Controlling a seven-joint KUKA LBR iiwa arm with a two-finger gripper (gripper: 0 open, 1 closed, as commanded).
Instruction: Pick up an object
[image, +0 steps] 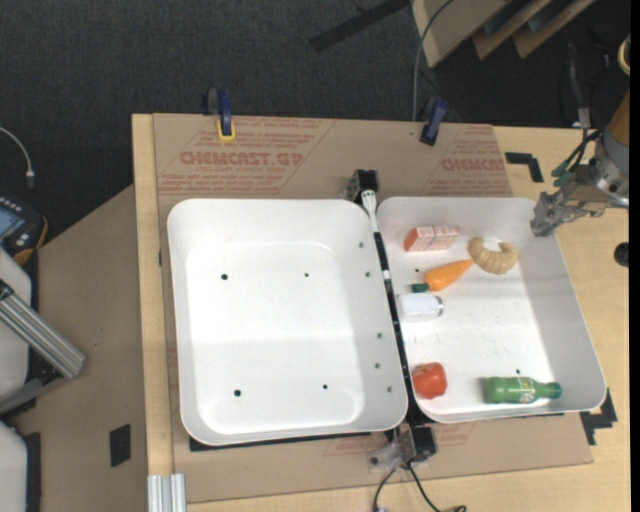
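Claw (546, 216) hangs over the right white bin's (560, 300) far-right rim, grip unreadable; best descend squarely onto the tan croissant-shaped pastry (494, 256).

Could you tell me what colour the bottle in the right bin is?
Green bottle, white cap; camera view.

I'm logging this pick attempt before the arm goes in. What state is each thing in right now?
Gripper: above the right bin's far right corner, nothing seen in it.
Green bottle: lying on its side, near edge.
Carrot: lying flat, tilted.
Croissant: resting flat, curled.
Pink box: lying flat.
White bottle: on its side.
Tomato: sitting alone.
Right bin: holds all six.
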